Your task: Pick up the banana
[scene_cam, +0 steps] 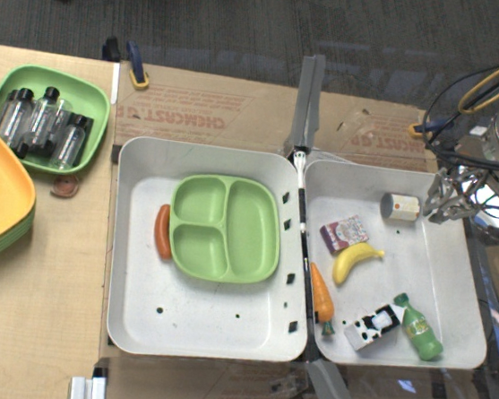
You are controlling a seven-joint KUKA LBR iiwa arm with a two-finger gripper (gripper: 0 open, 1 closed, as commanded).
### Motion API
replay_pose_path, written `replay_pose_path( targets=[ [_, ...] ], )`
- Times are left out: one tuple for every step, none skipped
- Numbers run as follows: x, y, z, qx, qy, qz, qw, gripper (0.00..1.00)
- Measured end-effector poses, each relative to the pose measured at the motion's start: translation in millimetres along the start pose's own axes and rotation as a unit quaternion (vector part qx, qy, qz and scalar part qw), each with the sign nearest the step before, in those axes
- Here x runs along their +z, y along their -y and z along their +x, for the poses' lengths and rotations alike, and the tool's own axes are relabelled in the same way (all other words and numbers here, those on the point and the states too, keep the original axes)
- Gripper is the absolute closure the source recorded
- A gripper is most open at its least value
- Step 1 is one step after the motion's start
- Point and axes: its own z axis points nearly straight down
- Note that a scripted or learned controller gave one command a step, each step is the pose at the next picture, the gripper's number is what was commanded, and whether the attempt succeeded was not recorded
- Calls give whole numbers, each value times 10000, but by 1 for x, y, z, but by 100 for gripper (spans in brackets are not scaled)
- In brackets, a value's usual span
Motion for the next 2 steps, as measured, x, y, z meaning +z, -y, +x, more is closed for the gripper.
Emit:
replay_pose_path(
  targets=[
    [-3, -19, -26, -1574, 3, -7, 9875, 100],
    [-4, -5, 5, -2808, 3, -13, 9598, 100]
  ],
)
